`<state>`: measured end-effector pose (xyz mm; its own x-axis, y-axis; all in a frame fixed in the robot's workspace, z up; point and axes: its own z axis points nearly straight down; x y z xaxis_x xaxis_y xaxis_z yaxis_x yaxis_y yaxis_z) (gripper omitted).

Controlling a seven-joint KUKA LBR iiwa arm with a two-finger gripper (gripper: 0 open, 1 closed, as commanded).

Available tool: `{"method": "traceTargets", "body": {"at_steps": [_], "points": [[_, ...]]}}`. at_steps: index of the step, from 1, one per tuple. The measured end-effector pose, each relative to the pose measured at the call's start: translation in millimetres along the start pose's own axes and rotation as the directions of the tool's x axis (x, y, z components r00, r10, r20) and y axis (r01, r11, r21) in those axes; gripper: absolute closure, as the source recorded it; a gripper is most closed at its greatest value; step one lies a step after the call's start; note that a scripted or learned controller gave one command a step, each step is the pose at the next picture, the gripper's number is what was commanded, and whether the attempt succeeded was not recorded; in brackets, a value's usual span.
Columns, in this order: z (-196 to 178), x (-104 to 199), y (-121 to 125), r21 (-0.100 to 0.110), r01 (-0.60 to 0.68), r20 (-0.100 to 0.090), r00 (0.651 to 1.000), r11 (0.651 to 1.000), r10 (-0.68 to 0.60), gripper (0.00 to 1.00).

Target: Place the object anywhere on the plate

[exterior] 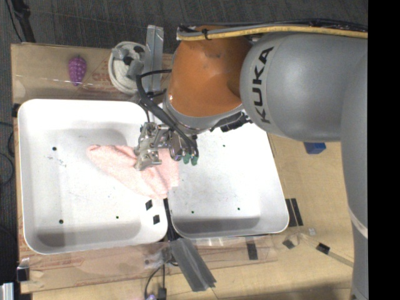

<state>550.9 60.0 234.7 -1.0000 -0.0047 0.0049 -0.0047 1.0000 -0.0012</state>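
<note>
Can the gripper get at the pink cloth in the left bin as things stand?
Probably yes. The gripper sits right over the right end of the pink cloth, which lies flat in the left bin with nothing on top of it. Whether the cloth is already held is unclear.

two white bins (37, 167), one pink cloth (125, 164), one purple grape bunch (77, 69), one arm (294, 86)
</note>
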Motion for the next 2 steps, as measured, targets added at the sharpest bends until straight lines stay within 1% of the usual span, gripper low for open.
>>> {"method": "traceTargets", "body": {"at_steps": [1, 2], "points": [[3.0, 23.7, 45.7, 0.0, 0.004, 0.002, 1.0, 1.0, -0.004, 1.0], [2.8, 23.5, 45.4, 0.0, 0.004, 0.002, 1.0, 1.0, -0.004, 0.0]]}}
